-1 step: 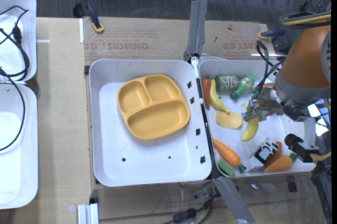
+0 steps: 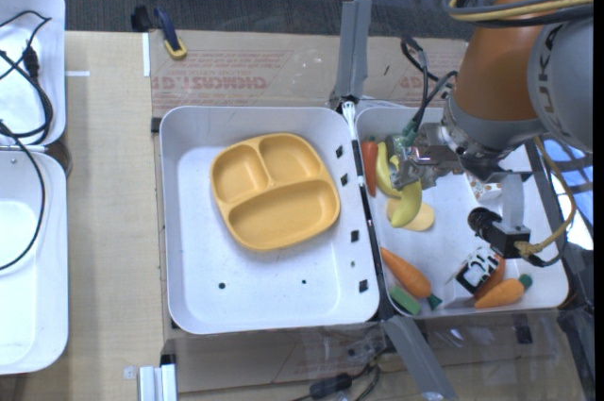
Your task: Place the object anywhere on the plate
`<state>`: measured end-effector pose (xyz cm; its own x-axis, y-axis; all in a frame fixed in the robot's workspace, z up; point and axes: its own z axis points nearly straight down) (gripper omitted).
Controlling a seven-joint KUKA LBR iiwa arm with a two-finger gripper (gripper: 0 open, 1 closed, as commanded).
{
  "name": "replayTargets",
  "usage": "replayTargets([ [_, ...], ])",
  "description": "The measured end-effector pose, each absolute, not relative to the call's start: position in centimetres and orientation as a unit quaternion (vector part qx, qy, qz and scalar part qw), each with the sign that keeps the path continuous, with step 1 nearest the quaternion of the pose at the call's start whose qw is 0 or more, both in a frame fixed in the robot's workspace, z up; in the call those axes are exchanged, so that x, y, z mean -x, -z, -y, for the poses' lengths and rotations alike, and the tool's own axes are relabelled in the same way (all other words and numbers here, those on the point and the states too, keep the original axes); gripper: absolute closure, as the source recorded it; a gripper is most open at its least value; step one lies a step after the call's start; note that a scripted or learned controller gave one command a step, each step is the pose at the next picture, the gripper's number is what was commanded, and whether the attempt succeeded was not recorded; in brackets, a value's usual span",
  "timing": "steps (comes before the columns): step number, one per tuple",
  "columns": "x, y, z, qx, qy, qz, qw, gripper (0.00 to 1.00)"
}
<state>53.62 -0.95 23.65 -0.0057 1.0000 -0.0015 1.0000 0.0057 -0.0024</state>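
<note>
1. The banana sits in the right bin, close to its left wall, with the tool right over its upper end. The tool appears to be at the banana's top, but you cannot tell from this slant whether it is wide, narrow or truly clamped on the fruit, so do not count it as held.
2. The plate lies in the left bin, at about 9 o'clock from the banana, well apart from it, with the two bin walls between.
3. Main risk: if the grip is only on the banana's tip, the fruit may swing or slip out during the lift, and drop back among the other items.
4. Second risk: a low carry toward 9 o'clock could catch the banana's hanging end on the divider between the bins. You would want clear height before crossing.
5. A red item lies just beside the banana at its 9 o'clock, against the wall, and could be dragged up with it.
6. A pale round piece touches the banana's lower end.
7. A carrot lies at 6 o'clock, another carrot at 4 o'clock; neither blocks the path.
8. Cables lie on the tabletop at far 9 o'clock, away from the work.
</note>
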Motion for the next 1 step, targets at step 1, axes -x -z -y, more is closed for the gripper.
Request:
replayTargets([
  [1, -61.11, -20.38, -5.33, 0.654, -0.0017, 0.756, 0.0, 1.0],
])
